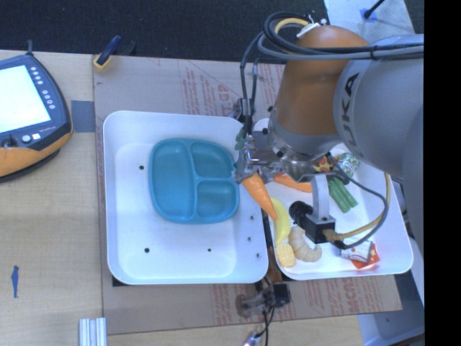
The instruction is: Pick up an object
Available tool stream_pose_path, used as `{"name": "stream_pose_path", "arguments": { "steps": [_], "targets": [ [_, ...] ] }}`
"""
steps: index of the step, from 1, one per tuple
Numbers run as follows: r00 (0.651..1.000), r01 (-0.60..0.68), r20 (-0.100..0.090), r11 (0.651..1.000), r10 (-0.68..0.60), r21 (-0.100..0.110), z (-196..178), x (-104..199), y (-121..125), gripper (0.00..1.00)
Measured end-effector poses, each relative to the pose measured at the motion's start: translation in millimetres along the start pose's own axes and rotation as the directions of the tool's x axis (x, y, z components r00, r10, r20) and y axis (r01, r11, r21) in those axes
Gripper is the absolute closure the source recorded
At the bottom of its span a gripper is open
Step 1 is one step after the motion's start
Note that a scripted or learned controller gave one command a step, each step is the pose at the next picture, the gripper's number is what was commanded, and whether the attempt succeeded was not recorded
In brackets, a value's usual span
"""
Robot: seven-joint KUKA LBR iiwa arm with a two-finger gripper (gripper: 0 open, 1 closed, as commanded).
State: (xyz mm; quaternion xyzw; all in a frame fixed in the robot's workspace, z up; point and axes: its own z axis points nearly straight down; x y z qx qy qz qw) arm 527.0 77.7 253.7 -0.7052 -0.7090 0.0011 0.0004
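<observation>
My gripper [247,166] hangs over the seam between the two bins, under the big orange wrist band. An orange carrot [261,196] slants down and to the right from the fingertips, its thick end between them, crossing the left bin's right rim [253,215]. The gripper looks shut on this carrot. A blue divided plate [193,180] lies in the left bin, just left of the gripper. The arm hides much of the right bin [392,265].
The right bin holds a yellow banana [282,222], a corn cob [286,254], a beige peanut-shaped piece [304,246], a green item [341,194], a second orange piece [297,184] and a red-white packet [361,255]. A tablet [25,114] sits far left.
</observation>
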Motion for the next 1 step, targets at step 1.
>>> {"name": "stream_pose_path", "arguments": {
  "steps": [1],
  "targets": [
    [1.0,0.0,-0.001,1.0,0.0,0.003,-4.2,15.9,-9.4,1.0]
  ]
}}
